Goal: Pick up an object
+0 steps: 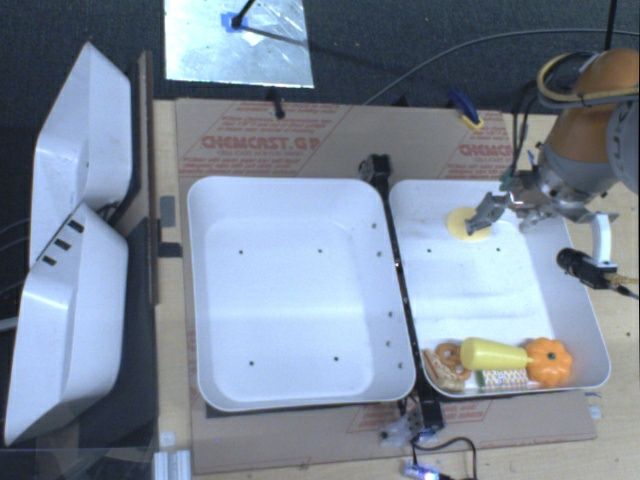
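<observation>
Since the task names no particular object, the likeliest target is the pale yellow disc [465,223] lying flat near the far wall of the right bin [500,278], because the tool [487,215] sits right at its edge. From this slanted view the tool's tip overlaps the disc's right side, but whether its fingers are apart, together or clamped on anything cannot be told; nothing is visibly between them, so no grasp can be claimed. The disc appears to rest on the bin floor, so the pick looks not yet done: a secure hold and a lift are both left, in my judgement. A thin flat piece like this may be hard to grip from above. Along the near wall of the same bin lie 4 other candidates, untouched and well apart from the tool: a pretzel-like toy [448,360], a yellow toy corn-like piece [492,352], a small light block with coloured specks [505,377] under it, and an orange toy pumpkin [549,360]. Beside it, the left bin [290,288] stands on the cardboard-covered worktop [260,143].
</observation>
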Controlling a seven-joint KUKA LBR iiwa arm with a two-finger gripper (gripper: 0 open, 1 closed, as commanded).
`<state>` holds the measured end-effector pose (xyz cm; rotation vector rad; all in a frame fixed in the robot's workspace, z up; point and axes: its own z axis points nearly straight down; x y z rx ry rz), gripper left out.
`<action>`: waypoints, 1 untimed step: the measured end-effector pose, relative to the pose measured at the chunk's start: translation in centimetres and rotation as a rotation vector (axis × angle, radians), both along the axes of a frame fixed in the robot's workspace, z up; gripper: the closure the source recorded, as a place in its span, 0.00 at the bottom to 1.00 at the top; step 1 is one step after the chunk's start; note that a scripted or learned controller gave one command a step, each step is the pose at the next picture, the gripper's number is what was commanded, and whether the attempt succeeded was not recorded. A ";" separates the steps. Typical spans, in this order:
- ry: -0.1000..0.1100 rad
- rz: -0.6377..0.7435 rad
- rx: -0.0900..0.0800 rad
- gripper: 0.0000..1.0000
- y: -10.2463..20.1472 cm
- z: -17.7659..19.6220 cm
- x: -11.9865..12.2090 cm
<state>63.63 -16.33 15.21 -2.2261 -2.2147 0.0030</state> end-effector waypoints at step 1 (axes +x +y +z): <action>-0.003 0.003 -0.001 0.00 -2.6 -1.0 -1.5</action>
